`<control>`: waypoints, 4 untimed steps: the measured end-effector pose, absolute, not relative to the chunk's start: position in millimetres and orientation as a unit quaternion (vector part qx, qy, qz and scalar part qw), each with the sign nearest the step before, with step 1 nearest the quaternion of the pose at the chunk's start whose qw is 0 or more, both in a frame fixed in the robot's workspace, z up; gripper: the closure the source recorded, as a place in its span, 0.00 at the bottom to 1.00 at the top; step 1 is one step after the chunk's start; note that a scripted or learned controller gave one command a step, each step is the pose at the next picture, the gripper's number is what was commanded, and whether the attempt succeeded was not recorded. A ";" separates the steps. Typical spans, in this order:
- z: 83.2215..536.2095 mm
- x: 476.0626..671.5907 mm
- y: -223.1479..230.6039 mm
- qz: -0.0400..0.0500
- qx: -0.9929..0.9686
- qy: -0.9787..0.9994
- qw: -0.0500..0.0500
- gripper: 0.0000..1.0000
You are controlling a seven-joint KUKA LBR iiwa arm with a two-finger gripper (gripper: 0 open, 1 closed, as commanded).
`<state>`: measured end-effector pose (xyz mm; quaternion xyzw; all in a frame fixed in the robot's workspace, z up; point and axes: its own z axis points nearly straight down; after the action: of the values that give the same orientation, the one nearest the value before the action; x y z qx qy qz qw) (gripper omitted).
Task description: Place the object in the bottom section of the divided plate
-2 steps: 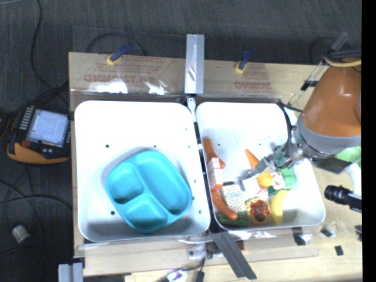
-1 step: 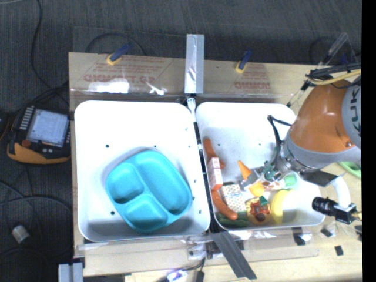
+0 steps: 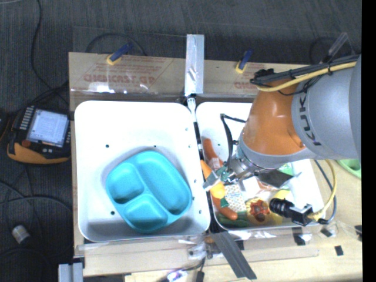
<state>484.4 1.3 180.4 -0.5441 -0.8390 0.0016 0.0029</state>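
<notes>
**Bench, two bins, seen from above at a slant.**

- Left bin [image 3: 88,119]: white, shallow. Holds the divided plate [image 3: 150,190], blue, three sections, lying flat and turned at an angle to the bin walls. Bare blue surface in all three sections, bottom section [image 3: 144,211] included.
- Right bin [image 3: 212,115]: white, shallow, set just beside the left one. Holds a heap of small items [image 3: 238,203] crowded toward its near left corner.
- Heap contents, as far as legible: orange stick-like piece [image 3: 207,149] against the left wall; yellow piece [image 3: 218,190]; reddish sausage-shaped piece [image 3: 228,214]; pale speckled piece [image 3: 236,201]; green scrap [image 3: 286,170] at the arm's edge. Other pieces too small to name.
- Arm [image 3: 276,122]: grey with orange band, reaching in from the right, covering much of the right bin.
- Gripper [image 3: 225,178]: low over the heap, near the wall between the bins. Wide or narrow cannot be told; nothing visibly gripped.
- Task object: somewhere in the right-bin heap, well apart from the plate. Which piece cannot be told.
- Beyond the bins: handheld screen unit [image 3: 46,129] on the dark floor to the left; two clamps [image 3: 119,53] on the bench's far edge.
</notes>
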 end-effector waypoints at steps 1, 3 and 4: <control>180.4 484.4 1.1 0.002 -0.544 -0.839 0.003 0.00; 187.8 530.6 27.2 0.001 -0.356 -0.935 0.002 1.00; 187.7 530.5 27.3 0.001 -0.355 -0.935 0.003 0.00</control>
<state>530.5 27.3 187.7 -0.3555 -0.9347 0.0009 0.0026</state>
